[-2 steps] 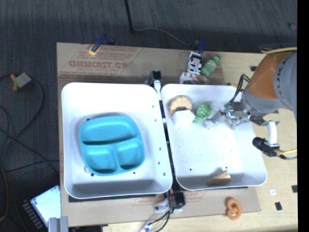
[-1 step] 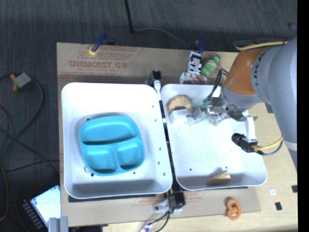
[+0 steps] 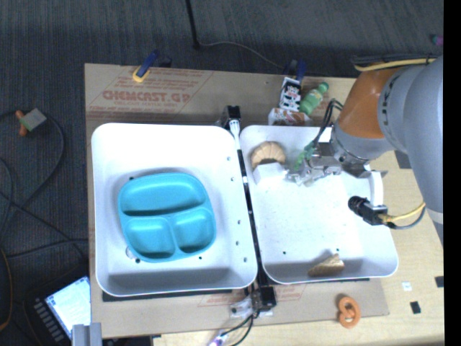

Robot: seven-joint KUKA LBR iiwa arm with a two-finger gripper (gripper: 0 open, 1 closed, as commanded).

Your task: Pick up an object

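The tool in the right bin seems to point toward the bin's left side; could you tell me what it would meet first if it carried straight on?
Most likely the croissant, which lies just left of the tool near the right bin's back-left corner. Height is unclear, so it might pass above it.

Brown worktop [image 3: 180, 99] bearing two white bins [image 3: 108, 193] [image 3: 346, 229] side by side, plus an orange pretzel-shaped toy [image 3: 348, 310] near the front edge.

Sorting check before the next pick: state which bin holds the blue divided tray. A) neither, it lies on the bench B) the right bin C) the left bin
C: the blue divided tray lies flat inside the left bin, while the right bin holds the croissant-shaped piece.
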